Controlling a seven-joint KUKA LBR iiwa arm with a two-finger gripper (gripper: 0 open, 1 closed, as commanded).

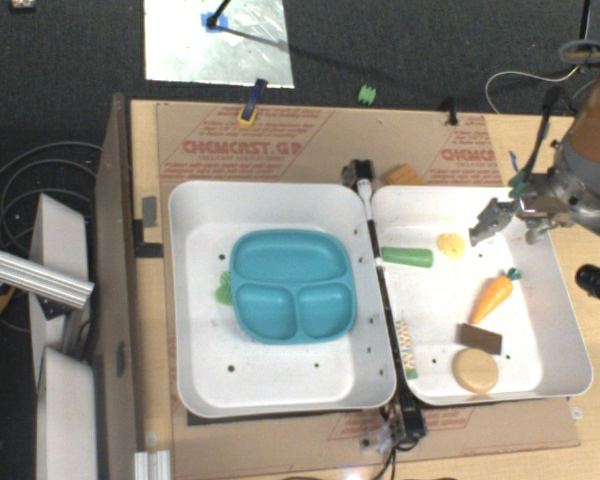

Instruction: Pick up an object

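Note:
My gripper (pixel 508 226) hovers over the upper right part of the right bin (pixel 570 368), open, with nothing between its fingers. A small yellow object (pixel 450 244) lies just left of it. An orange carrot (pixel 494 296) with a green top lies below the gripper. Left of the yellow object a green cylinder (pixel 407 258) rests near the bin's left wall. A brown bar (pixel 479 338) and a tan round piece (pixel 475 371) sit at the bin's front.
The left bin (pixel 195 368) holds a blue divided plate (pixel 292 284) with a small green item (pixel 223 289) poking out at its left edge. An orange block (pixel 404 176) lies on the cardboard behind the bins. Cables hang at the upper right.

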